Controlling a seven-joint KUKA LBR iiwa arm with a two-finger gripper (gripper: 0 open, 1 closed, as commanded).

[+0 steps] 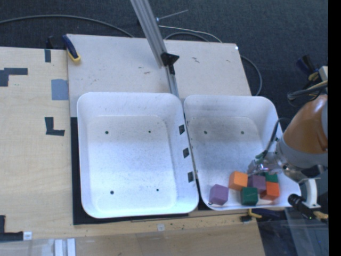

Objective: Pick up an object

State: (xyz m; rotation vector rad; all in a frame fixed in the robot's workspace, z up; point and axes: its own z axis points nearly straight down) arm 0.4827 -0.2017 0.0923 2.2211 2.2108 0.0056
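Cluster of small blocks sits in the near right corner of the right-hand shallow white plastic bin point(224, 111). Counted from left: a pale purple cube point(218, 194), set a little apart from the rest; an orange cube point(238, 181); a dark green cube point(249, 196) at the near wall; a dull mauve cube point(258, 183) between them; a second orange-red block point(273, 190) at the far right with a scrap of green showing just behind it. The orange, green, mauve and orange-red pieces are packed touching or nearly so. All look matt, with rounded edges, foam-like.

Grey arm with orange band point(306, 129) comes in over the bin's right wall. The pincer point(261, 167) is low over the cluster, just above the mauve cube and beside the orange cube. Cannot tell how far it is open, or whether anything is in it; the metal parts blur together there.

Left-hand white bin point(88, 143) is speckled with dark grit, as is the right one. Both rest on a pale table point(122, 63), scuffed. A light wooden board with grey tape marks point(26, 127) lies to the left. A slanted aluminium rail point(149, 23) crosses the top. Dark carpet point(266, 15) with loose cables lies beyond.
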